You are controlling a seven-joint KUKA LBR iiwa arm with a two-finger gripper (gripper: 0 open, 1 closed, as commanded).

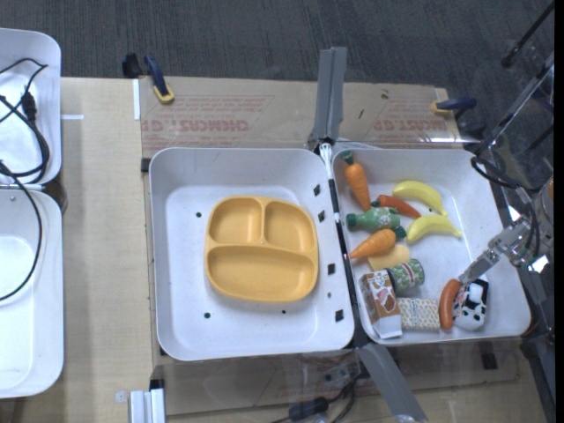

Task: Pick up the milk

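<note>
Not picked up yet. Milk (474, 305) (cow-patterned carton) lying at five o'clock in the right bin (520, 320), touching a sausage (449, 303) on its nine o'clock side. Gripper (480, 269) poised just above it at twelve o'clock, nothing between its fingers; open or closed, cannot tell. Left to do: descend, clamp, lift. Underneath, white plastic bins on a cardboard-covered bench (97, 201). Crowded around with bananas (425, 210), carrots (357, 181), a can (407, 274); yellow plate (262, 248) in the left bin (176, 324).
</note>
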